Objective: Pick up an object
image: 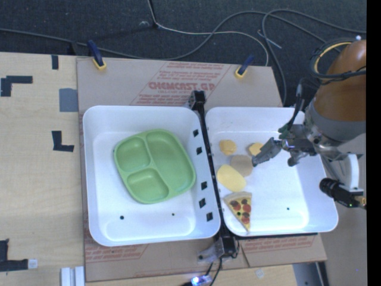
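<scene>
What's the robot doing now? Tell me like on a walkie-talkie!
Gripper low in right bin, beside small yellow piece. Nothing seen held. Pizza slice, yellow rounds nearby. Green tray in left bin.

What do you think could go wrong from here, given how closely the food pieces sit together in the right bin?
1. The gripper is beside the small yellow piece and the beige piece, which lie close together, so a close might nudge one aside or catch both.
2. The pizza slice looks flat, so fingers could slide over it.
</scene>
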